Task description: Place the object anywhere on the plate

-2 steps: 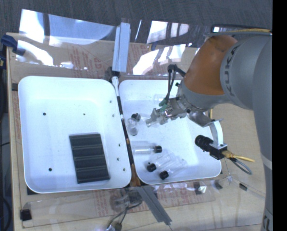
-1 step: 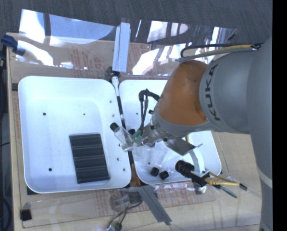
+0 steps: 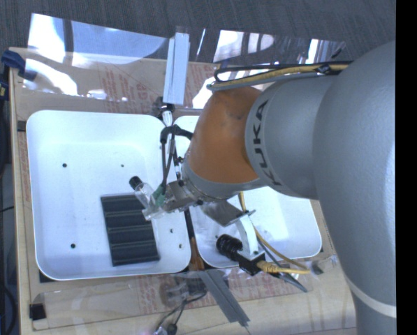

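A dark grey ribbed rectangular plate (image 3: 130,229) lies flat in the lower middle of the left bin (image 3: 61,187). A small clear vial with a black cap (image 3: 140,188) sits tilted at the plate's upper right corner, its cap pointing up and left. My gripper (image 3: 156,204) reaches over the divide between the bins, and its tip meets the vial's lower end. The grey arm with its orange band (image 3: 222,145) hides the wrist and most of what lies behind it.
The arm covers much of the right bin (image 3: 299,236). The left bin's rim runs close on the plate's lower side. A pale upright strip (image 3: 176,65) stands behind the bins. Metal clutter (image 3: 215,292) lies along the bench's front edge.
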